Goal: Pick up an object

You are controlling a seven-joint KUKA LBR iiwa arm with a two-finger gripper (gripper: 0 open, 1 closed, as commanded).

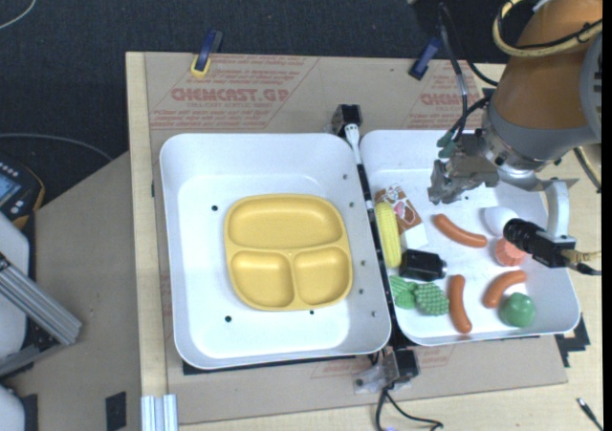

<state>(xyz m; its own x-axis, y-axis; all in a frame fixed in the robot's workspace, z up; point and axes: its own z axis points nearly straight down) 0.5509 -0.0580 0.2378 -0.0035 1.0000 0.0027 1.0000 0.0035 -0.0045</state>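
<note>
A yellow three-compartment plastic tray (287,250) is seen in the left white bin (182,228). In the right white bin (564,310) — a yellow corn cob (387,234), black block (422,265), orange sausages (459,230) and green ball (517,310) are noted. The gripper (449,188) hangs above the sausages — jaw state cannot be told.

The right bin (421,157) is crowded along its left wall by a corn cob (387,233), a black block (422,265) and green pieces (421,298); sausages (459,230) and a green ball (517,309) are scattered further right. Open floor is left near its far-left corner. The left bin (191,228) is occupied centrally by a yellow tray (287,249).
</note>
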